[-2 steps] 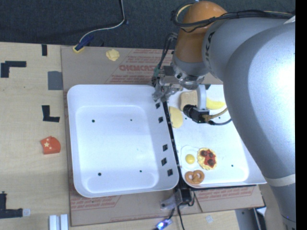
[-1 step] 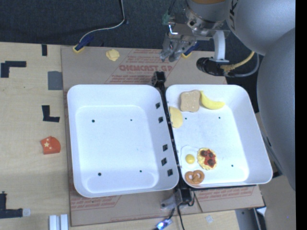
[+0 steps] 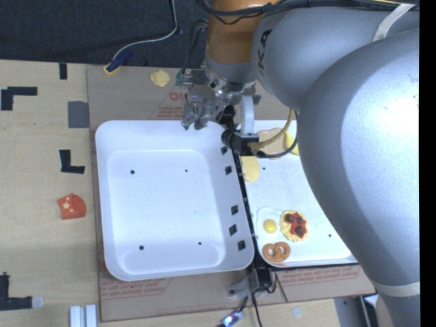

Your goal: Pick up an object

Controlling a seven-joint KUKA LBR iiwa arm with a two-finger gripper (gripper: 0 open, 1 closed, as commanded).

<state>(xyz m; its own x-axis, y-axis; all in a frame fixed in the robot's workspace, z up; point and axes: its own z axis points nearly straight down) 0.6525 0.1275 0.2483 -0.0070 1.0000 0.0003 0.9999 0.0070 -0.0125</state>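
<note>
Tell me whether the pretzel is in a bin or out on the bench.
In. The pretzel lies on the floor of the right bin, near its front edge, beside a small yellow piece and a red-topped piece.

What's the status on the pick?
Gripper over left bin's back rim, nothing seen in it. Toy food, including pretzel, lies in right bin. Arm covers much of that bin.

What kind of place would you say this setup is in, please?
Probably a robotics lab's grasping test bench: an industrial arm reaches over two white bins, small toy food pieces lie in the right bin, and black marker shapes are stuck to the bench.
</note>
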